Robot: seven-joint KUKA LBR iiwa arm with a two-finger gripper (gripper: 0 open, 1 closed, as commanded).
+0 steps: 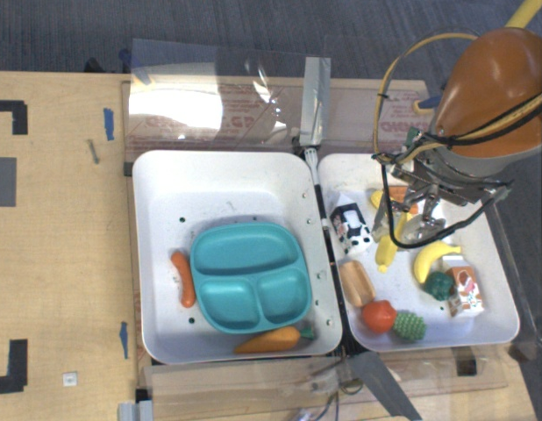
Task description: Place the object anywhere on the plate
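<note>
Hanging low over the right bin, the claw sits among cables and toy food; whether it is released or clenched cannot be told from above. Beneath it lie two smooth plastic bananas, one curved piece just beside the claw's lower right, a slimmer one at its lower left, long axis running steeply down the frame. Left of the claw stands a small black-and-white cow figure. Below that rest a tan hot-dog bun, a glossy red tomato and a bumpy green piece; a printed carton lies toward the bin's right wall. Well left of the claw, in the left bin, waits the teal three-compartment plate, flanked by an orange sausage and a carrot.
</note>
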